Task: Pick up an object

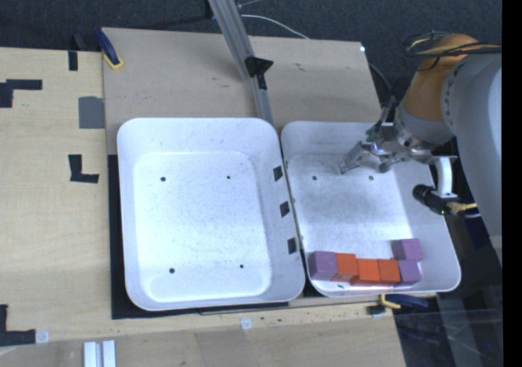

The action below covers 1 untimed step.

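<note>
A row of blocks lies along the near edge of the right bin (424, 218): a purple block (325, 263) at the left, orange blocks (367, 269) in the middle, and purple blocks (409, 251) stacked at the right end. My gripper (364, 166) hangs over the far part of the right bin, well away from the blocks. It is open, its fingers spread, and nothing sits between them.
The left bin (130, 194) sits beside the right one, with black clips (285, 208) along the shared wall. A slanted metal pole (232, 23) rises behind the bins. The grey arm with its orange band (432, 84) fills the right side.
</note>
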Motion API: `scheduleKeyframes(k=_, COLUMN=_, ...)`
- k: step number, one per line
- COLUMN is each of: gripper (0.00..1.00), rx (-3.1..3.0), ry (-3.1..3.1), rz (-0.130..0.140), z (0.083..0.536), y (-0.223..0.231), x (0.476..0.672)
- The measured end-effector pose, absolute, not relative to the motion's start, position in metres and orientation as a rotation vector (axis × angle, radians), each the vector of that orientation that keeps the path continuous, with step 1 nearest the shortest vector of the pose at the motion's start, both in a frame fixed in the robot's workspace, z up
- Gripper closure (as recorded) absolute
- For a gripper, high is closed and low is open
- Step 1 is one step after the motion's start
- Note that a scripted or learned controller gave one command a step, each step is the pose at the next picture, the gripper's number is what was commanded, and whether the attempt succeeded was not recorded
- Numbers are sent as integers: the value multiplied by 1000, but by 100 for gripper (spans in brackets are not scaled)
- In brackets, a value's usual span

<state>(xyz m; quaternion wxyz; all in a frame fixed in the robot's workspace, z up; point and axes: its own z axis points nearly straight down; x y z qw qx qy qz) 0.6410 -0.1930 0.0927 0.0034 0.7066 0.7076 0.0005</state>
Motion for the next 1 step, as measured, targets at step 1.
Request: scheduleKeyframes(k=1, gripper=0, rx=2212, ry=2227, rz=7, z=155, y=-130, x=635)
